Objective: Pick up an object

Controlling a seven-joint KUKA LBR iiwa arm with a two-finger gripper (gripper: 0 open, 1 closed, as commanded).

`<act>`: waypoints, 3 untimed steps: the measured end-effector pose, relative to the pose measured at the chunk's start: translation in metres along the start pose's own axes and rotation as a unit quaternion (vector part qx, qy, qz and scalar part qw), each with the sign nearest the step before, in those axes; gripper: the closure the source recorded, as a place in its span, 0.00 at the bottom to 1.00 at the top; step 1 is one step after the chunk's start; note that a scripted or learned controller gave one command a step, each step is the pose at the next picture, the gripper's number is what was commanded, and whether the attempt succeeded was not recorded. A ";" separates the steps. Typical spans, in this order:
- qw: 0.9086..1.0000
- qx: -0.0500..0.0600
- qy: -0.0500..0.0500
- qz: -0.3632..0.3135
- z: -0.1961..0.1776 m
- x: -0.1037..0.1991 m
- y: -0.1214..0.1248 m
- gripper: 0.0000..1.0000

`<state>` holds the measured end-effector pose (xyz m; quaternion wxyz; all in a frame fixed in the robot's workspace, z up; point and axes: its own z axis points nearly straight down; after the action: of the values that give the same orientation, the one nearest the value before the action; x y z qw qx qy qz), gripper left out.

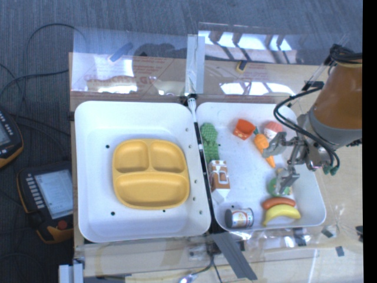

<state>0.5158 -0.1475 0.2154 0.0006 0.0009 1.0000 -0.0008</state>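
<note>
Objects for picking are gathered in the right bin [219, 112], nine being counted with some doubt: one green knobbly piece [208, 135] along the left wall, one small brown-and-white carton [219, 176] just below it, one tin can [240, 218] lying on its side near the front wall, one banana [281, 213] with one red sausage-shaped item [278, 203] touching its upper edge, one orange block [244, 128], one carrot [263, 145], one red-and-white item [273, 128] partly hidden by the arm, and one green item [274, 185] under the tool. The gripper [288, 175] is seen low in the right half of this bin, directly over the green item, near the carrot and just above the sausage-shaped item; whether its fingers are spread or closed, and whether anything is held between them, cannot be told from this slant. The left bin [94, 120] is occupied by one yellow divided plate [151, 173] with three compartments, set near the middle. Both bins are placed side by side, their inner walls touching.
</note>
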 end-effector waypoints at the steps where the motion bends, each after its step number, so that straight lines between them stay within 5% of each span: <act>1: 1.000 0.000 0.000 -0.008 0.076 -0.043 -0.026 0.00; 2: 1.000 0.001 -0.005 0.010 0.125 -0.069 -0.037 0.00; 3: 1.000 0.003 -0.008 0.009 0.114 -0.071 -0.036 1.00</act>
<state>0.5869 -0.1837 0.1017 0.0089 0.0097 0.9999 -0.0040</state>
